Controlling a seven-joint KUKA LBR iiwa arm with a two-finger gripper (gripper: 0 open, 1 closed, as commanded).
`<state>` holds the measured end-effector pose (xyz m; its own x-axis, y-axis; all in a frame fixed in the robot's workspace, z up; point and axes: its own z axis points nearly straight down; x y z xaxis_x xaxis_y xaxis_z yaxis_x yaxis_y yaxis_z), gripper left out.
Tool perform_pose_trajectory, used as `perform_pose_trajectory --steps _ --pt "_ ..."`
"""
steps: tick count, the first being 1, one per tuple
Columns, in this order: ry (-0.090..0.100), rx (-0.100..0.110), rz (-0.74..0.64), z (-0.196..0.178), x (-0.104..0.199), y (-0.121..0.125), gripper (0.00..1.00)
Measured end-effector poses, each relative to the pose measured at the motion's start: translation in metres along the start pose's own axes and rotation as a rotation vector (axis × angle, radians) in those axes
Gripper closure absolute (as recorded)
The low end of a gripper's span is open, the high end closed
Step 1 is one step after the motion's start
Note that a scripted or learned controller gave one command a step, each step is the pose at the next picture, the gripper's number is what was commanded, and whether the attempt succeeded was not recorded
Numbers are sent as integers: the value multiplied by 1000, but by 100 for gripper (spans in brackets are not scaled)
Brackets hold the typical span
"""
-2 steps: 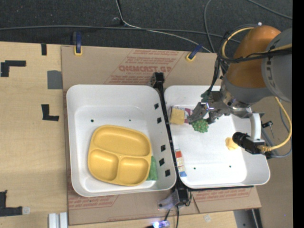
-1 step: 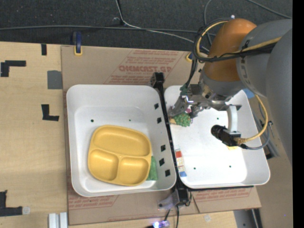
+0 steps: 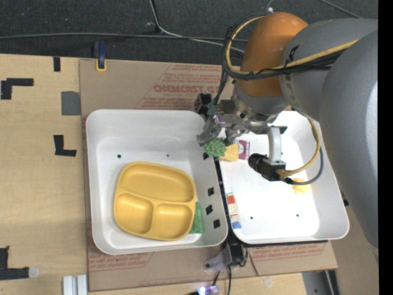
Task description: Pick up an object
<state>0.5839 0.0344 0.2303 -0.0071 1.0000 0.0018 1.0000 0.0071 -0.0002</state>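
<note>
Two white bins. One yellow divided tray (image 3: 153, 200) lies in the left bin (image 3: 101, 165); one green item (image 3: 198, 219) touches the tray's right edge. Arm bends down over the divider above the tray. Gripper (image 3: 215, 139) pinches a small green leafy object (image 3: 214, 147). Yellow piece (image 3: 230, 153), purple-and-white packet (image 3: 243, 147) just right of it.

brown cardboard sheet (image 3: 153, 91) over a wooden bench (image 3: 37, 189), dark carpet (image 3: 92, 11) behind

Bright even overhead light, glare on white bins (image 3: 101, 128), soft shadows, slightly grainy
</note>
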Motion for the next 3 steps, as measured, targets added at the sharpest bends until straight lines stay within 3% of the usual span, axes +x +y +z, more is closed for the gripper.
perform_pose_trajectory --steps 1,2,3 --pt "0 -1 0 -5 50 22 100" --pt "-3 1 5 -2 67 31 100" --pt "-4 1 6 -2 67 31 0"
